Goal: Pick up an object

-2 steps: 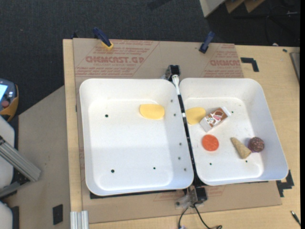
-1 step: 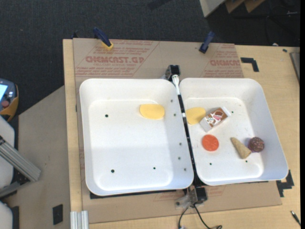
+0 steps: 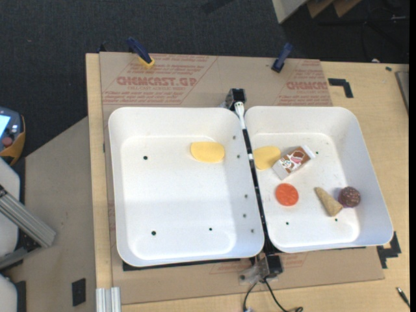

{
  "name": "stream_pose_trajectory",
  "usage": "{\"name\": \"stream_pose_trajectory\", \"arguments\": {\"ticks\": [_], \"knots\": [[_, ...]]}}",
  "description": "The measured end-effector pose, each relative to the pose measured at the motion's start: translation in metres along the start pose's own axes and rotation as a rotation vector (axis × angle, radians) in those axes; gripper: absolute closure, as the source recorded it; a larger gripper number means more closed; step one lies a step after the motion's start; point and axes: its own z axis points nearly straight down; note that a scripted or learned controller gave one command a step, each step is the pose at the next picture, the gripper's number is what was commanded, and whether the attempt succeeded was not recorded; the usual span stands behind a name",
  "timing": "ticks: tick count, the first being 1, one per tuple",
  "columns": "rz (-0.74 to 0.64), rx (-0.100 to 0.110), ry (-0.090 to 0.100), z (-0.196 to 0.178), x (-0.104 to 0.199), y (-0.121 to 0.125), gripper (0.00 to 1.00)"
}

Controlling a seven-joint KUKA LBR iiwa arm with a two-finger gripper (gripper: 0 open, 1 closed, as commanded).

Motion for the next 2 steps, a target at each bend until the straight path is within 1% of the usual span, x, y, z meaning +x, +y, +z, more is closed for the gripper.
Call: {"name": "stream_pose_trajectory", "arguments": {"ticks": [1,2], "knots": [[0.001,0.015,0.007,0.079,0.047,-0.052,1.0],[0.005,-0.005,-0.002,-0.007,0.02,-0.046,1.0]]}}
